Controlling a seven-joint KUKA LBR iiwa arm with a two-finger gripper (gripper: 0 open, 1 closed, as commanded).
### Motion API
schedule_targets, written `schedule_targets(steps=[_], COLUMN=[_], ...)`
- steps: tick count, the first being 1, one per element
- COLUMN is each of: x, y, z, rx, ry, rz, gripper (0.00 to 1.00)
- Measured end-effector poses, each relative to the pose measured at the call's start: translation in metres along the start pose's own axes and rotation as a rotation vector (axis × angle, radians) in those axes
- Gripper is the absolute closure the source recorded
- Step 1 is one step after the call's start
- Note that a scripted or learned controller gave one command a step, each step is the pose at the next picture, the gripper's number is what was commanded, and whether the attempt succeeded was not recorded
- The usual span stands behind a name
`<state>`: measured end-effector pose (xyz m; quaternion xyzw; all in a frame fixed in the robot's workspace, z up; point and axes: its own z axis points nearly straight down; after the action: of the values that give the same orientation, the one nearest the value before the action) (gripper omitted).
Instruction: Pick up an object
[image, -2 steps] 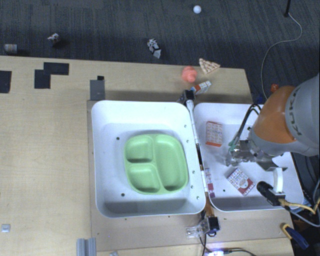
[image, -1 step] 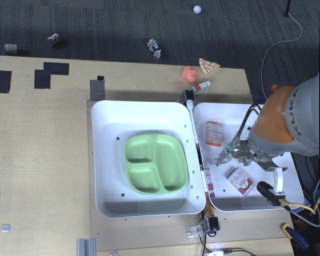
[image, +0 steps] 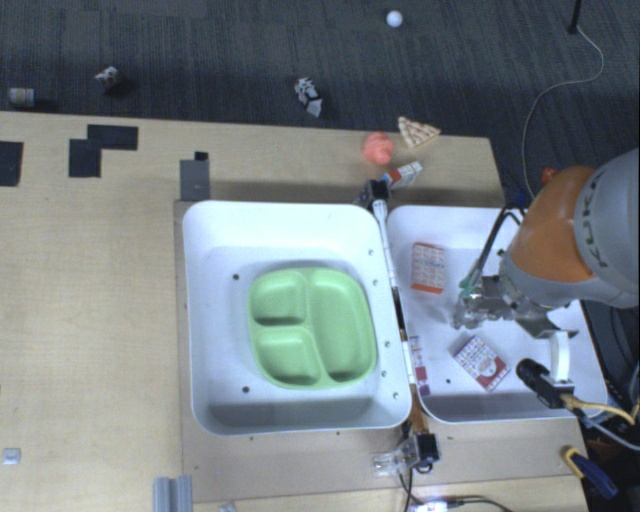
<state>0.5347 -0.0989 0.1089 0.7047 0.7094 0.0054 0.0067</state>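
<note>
Two packets flanking bare bin floor

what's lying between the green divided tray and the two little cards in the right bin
In the camera view, the two bins' adjoining white rims lie between the green tray and the cards.

A green divided tray is seen lying in the left white bin. To the right of that tray, the right white bin is found, touching the left one. In it two small red-and-white packets are seen: one toward the far side, another nearer. Between them the end effector is lowered from the grey arm. Beyond the tray, a pink ball is seen on the counter.
</note>
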Motion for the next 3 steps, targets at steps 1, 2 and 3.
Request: schedule_targets(steps=[1, 2, 3], x=[0.0, 0.008, 0.014], y=[0.0, -0.03, -0.044], z=[0.0, 0.021, 0.02], rx=[0.0, 0.006, 0.001], ry=[0.0, -0.001, -0.003], rz=[0.001, 0.005, 0.006], gripper=[0.0, 0.0, 0.0])
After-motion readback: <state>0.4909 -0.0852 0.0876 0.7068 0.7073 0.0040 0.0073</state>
